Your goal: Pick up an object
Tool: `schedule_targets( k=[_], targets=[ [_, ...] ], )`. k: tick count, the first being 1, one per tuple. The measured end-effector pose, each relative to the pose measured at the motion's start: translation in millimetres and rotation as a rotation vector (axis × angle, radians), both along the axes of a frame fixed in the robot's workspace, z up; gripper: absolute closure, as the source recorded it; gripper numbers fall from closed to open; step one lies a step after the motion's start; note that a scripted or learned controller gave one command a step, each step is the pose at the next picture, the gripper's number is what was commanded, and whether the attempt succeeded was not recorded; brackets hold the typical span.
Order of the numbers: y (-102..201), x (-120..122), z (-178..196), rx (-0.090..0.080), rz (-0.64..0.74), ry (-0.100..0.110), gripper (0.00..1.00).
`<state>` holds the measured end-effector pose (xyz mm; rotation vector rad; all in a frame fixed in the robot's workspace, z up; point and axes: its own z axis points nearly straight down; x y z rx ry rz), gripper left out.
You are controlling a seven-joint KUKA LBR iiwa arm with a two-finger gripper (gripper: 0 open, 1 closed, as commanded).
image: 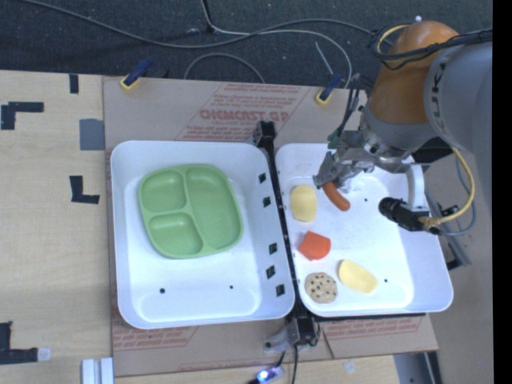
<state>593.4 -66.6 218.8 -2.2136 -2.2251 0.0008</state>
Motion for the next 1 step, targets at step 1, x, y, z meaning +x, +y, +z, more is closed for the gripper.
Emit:
schedule_targets(
  k=[1],
  targets=[
    [58.2, -14.4, 7.5, 0.001, 0.002, 0.000, 1.00]
  ],
)
